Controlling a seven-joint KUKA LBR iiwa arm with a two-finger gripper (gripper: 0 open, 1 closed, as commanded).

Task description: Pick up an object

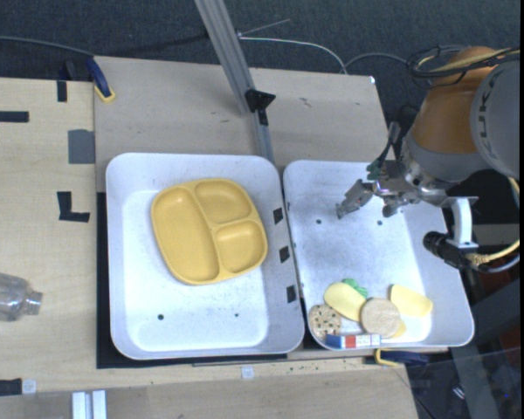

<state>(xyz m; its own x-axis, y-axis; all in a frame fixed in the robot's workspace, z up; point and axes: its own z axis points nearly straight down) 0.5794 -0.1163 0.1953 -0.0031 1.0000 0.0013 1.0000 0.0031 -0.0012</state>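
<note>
One arm reaches in from the right. Its pincer hangs over the right bin, fingers spread, holding nothing.

A: Where is the arm?

B: It comes in from the right. It is grey, with an orange band above the wrist.

A: And the gripper?

B: It hangs over the right bin, near the far edge, and leans toward the left side. Nothing is between its fingers. Black cables curl by the wrist.
</note>
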